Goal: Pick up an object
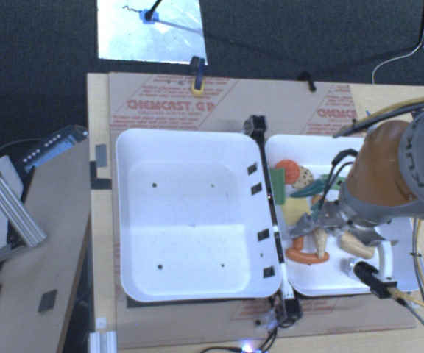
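2 bins | left bin (190, 212) bare | right bin (308, 285) w/ several small items, arm (389, 175) over it

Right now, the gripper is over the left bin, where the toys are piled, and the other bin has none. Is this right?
Not quite. The camera view shows the gripper over the right bin, not the left one. The toys are piled in that right bin, and the left bin has none.
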### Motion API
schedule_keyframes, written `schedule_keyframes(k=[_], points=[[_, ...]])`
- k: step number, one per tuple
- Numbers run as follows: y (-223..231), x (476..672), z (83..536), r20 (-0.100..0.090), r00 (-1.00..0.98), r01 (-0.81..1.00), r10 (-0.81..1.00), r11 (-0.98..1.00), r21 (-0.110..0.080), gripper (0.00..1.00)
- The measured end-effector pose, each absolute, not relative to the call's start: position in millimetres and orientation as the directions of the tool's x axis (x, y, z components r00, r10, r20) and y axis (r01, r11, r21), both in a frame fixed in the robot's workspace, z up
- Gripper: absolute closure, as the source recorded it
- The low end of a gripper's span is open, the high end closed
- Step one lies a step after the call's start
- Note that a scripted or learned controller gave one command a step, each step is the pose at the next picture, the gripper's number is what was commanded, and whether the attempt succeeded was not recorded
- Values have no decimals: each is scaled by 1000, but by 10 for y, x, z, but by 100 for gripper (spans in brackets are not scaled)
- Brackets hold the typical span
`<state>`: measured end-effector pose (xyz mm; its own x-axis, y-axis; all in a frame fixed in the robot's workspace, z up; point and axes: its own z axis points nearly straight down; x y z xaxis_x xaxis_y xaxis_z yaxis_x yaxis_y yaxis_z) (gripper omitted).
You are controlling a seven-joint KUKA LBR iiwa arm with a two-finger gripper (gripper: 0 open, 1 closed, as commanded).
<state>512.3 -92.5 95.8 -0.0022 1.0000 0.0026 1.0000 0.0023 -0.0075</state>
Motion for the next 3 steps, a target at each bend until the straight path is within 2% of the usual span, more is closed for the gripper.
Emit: schedule_keyframes(k=[1, 2, 3], points=[[-1010, 5877, 856, -2, -5, 1000, 1000, 5, 8, 0], [-1073, 5675, 846, -1, -2, 1000, 1000, 2, 1, 0], [-1080, 5694, 963, -2, -2, 1000, 1000, 2, 5, 100]])
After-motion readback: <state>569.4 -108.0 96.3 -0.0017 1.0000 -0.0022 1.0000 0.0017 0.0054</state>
